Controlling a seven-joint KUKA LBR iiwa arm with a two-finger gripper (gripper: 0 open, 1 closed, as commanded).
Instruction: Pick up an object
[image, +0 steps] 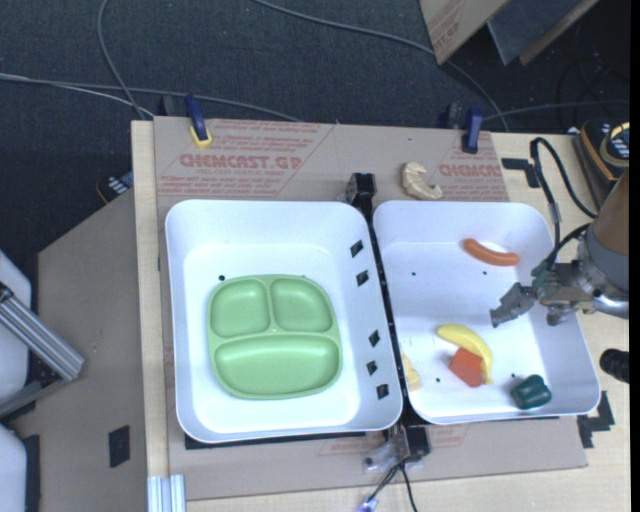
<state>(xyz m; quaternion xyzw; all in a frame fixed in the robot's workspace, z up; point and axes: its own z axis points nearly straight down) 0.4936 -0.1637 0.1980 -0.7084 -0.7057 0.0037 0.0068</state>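
Gripper (515, 305) finger state indiscernible; right bin (420, 225) holds sausage (490, 252), banana (466, 340), red piece (466, 368); left bin (185, 225) holds green tray (273, 335).

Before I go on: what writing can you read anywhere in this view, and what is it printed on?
"CHEMCAST GP": red print on the brown protective sheet covering the board behind the left bin.
A second red print of the same kind sits behind the right bin, near the pale object; it is partly covered and too blurred to read for sure.
Smaller red lines under both are too small to read.
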